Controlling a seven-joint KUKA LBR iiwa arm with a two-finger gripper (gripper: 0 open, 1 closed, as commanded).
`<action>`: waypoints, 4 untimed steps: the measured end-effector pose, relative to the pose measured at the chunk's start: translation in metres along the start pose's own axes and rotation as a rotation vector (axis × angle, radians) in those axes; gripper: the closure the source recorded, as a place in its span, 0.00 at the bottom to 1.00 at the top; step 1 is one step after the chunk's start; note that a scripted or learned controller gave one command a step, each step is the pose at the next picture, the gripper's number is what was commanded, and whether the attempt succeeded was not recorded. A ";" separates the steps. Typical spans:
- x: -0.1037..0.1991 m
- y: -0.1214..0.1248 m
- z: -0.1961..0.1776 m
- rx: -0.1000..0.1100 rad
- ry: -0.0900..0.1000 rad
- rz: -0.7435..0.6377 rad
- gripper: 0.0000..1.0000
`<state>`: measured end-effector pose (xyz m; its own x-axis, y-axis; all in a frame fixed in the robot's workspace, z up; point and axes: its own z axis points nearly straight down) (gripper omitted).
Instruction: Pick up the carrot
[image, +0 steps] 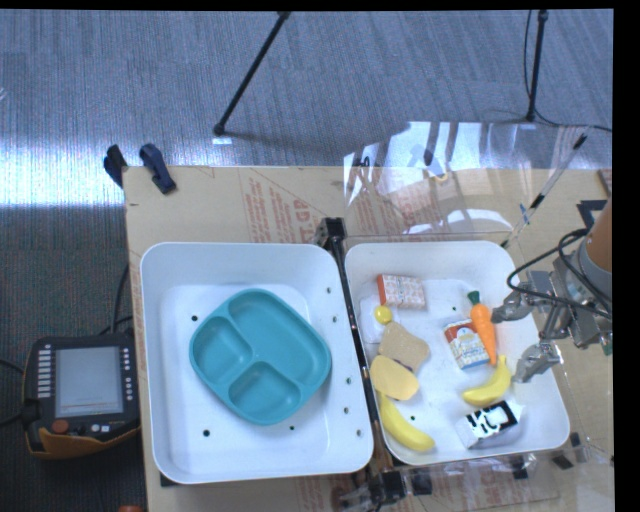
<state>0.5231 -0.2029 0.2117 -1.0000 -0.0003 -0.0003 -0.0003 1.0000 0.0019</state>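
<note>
The carrot, orange with a green top, lies in the right bin near its right side, green end pointing to the back. It rests against a small orange-and-white carton. My gripper hovers over the bin's right edge, just right of the carrot. Its two fingers are spread apart, one fingertip level with the carrot's upper part and the other further forward. Nothing is between them, and the carrot lies apart from them.
The right bin also holds a cracker box, a bread slice, two bananas and a black-and-white packet. A teal divided plate lies in the left bin.
</note>
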 end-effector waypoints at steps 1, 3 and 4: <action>-0.046 -0.008 0.108 -0.003 0.009 0.078 0.00; -0.010 0.021 0.126 -0.001 0.003 -0.030 1.00; -0.011 0.022 0.125 0.000 0.000 -0.032 0.00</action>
<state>0.5342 -0.1809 0.0870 -0.9995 -0.0327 0.0001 -0.0327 0.9995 0.0021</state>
